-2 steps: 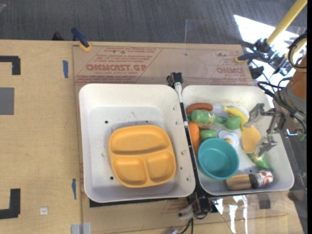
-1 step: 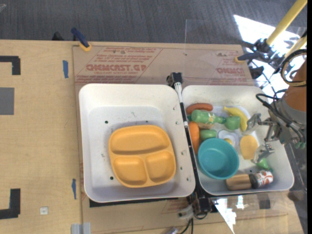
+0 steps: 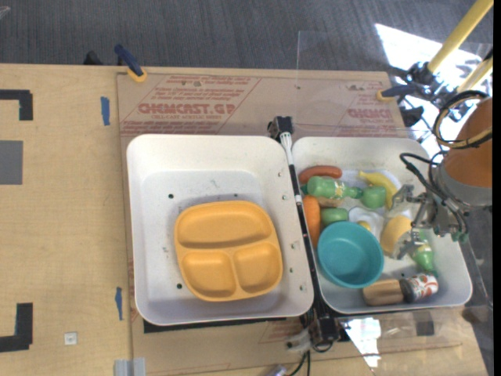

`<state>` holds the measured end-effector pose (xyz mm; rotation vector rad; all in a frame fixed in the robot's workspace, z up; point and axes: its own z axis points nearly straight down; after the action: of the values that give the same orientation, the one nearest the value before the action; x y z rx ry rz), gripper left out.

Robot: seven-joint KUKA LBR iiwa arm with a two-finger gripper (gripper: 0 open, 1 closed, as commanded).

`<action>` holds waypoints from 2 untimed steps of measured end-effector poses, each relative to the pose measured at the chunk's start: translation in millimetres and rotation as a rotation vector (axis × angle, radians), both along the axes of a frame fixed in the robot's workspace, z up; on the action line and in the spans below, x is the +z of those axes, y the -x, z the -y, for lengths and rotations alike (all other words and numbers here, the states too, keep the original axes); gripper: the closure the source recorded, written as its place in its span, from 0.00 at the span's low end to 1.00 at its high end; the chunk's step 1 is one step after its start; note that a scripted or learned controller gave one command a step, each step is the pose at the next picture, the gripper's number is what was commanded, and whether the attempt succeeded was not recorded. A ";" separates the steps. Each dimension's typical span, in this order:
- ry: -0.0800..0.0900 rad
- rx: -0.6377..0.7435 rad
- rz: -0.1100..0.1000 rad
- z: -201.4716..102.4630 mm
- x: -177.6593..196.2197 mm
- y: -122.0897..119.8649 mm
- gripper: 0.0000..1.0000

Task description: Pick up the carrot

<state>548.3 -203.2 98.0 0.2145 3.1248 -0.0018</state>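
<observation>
The carrot [image 3: 311, 216] is an orange piece lying lengthwise against the left wall of the right bin [image 3: 454, 288], just left of the teal bowl [image 3: 350, 253]. Its lower end is tucked behind the bowl's rim. My gripper [image 3: 407, 222] hangs low over the right side of the same bin, about a bowl's width to the right of the carrot. Its fingers [image 3: 404, 197] are spread open on either side of a pale yellow piece [image 3: 394, 230], without closing on it. The grey arm with its orange band [image 3: 473, 159] comes in from the right edge.
The right bin is crowded: a red sausage [image 3: 322, 172], green vegetables [image 3: 322, 187], a banana [image 3: 376, 181], a small green piece [image 3: 423, 258] and a brown-and-red bottle [image 3: 403, 290]. The left bin [image 3: 149, 210] holds a yellow divided plate [image 3: 228, 249]. A black hinge bar [image 3: 293, 175] separates the bins.
</observation>
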 end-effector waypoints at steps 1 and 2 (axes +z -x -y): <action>-0.006 -0.487 0.002 19.6 -8.7 23.5 0.00; -0.001 -0.437 0.010 18.7 149.2 35.5 0.00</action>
<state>512.7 -221.8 247.2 0.8837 2.9949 -0.0028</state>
